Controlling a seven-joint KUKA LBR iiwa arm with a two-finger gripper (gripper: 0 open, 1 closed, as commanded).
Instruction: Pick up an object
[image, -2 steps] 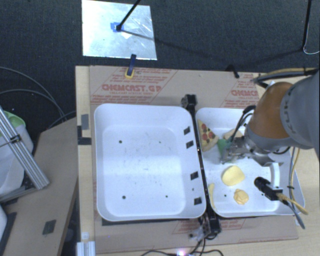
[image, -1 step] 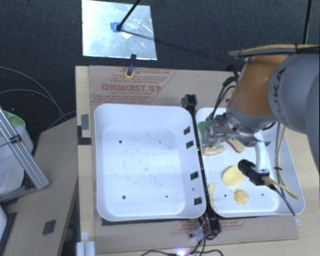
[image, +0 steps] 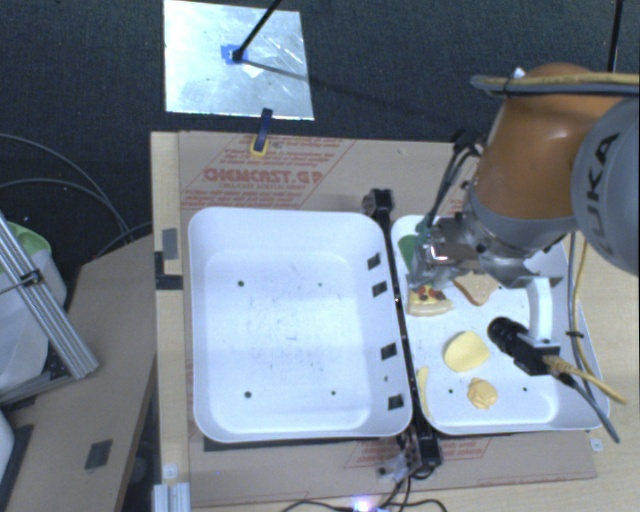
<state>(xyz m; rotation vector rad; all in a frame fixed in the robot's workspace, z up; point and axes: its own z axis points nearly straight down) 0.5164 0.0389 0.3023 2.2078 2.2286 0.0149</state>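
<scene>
Hovering claw (image: 432, 268), above pizza slice (image: 430, 300)

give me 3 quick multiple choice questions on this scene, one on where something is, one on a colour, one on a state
1. Which bin is the gripper over?
A. the left bin
B. the right bin
C. neither, it is off the bench

2. What colour is the round lump in the right bin?
A. blue
B. yellow
C. black

3. How does the left bin look?
A. bare white floor with small dark dots
B. stacked with toys
C. covered by a lid

Answers:
1. B, the gripper hangs at the right bin's upper left, just above a small piece with red spots.
2. B, the lump is pale yellow against the white floor.
3. A, its floor lies open to view, white with a few dots.
</scene>
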